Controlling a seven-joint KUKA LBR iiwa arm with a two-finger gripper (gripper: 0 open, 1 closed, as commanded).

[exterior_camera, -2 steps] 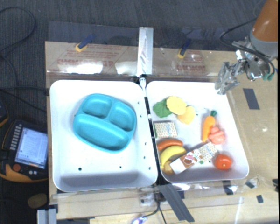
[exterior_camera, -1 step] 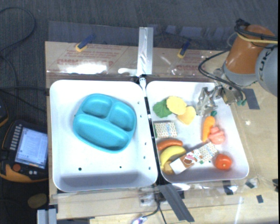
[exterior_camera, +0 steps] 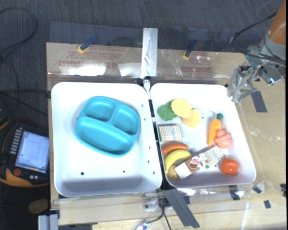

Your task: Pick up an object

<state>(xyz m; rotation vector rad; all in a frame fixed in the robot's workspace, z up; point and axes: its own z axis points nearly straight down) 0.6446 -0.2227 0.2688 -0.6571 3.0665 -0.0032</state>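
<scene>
Claw (exterior_camera: 240,83) hangs off the right bin's (exterior_camera: 247,143) far corner, carrying nothing; whether it's parted or closed, I cannot tell.

Carrot (exterior_camera: 213,130) lies near the bin's right wall beside a pink piece: probably light, hard, slick plastic, so pinch across its thick middle, not the tapered tip.

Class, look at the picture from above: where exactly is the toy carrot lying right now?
The carrot lies in the right bin, toward its right side, upright in the camera view, touching a pink toy below-right of it.
</scene>
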